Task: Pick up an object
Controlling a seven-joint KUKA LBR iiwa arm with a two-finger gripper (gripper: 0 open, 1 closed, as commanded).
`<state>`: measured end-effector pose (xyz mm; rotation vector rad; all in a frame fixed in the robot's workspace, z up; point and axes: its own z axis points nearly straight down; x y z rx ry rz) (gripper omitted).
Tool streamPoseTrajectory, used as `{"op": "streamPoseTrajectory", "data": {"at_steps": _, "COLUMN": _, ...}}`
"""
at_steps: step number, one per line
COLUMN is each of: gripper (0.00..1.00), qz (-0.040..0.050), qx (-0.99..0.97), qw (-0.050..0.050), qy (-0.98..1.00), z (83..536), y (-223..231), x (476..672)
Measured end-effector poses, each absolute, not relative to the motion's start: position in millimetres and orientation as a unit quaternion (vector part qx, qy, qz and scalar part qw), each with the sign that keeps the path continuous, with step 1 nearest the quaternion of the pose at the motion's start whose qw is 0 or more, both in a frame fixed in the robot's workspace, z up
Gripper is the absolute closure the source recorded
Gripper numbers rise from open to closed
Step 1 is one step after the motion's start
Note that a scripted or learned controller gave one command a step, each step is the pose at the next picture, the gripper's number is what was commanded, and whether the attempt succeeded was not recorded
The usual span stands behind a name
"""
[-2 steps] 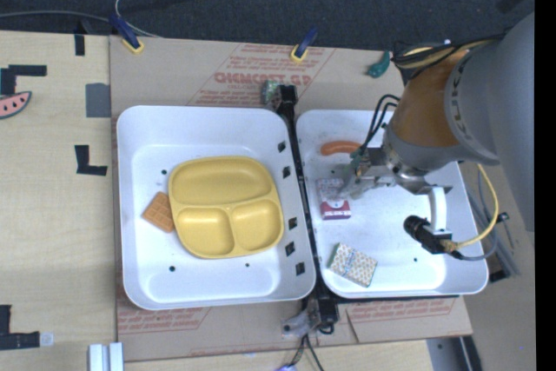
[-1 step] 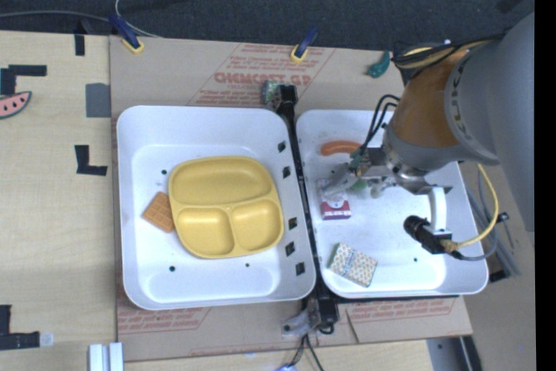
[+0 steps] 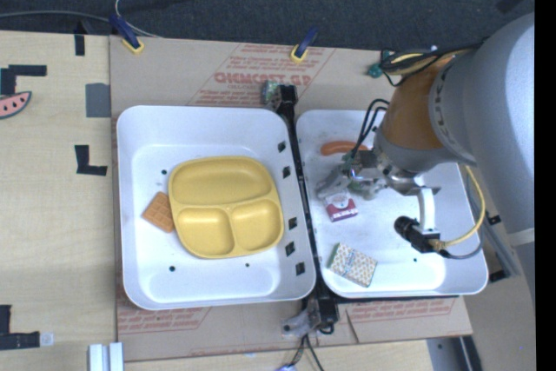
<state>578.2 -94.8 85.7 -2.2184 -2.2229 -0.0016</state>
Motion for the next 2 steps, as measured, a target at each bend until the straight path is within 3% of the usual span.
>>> {"op": "streamPoseTrajectory", "data": {"at_steps": 1, "gripper": 1.0, "qz": -0.0008, "qx": -0.706, "qw": -0.001, "qy": -0.708, "z": 95.4, "y": -95.4, "x": 578.8}}
{"op": "streamPoseTrajectory", "data": {"at_steps": 2, "gripper": 1.0, "qz": -0.0008, "qx": -0.706, "qw": -0.001, "qy": -0.708, "z": 230.6, "y": -47.2, "x": 553.2}}
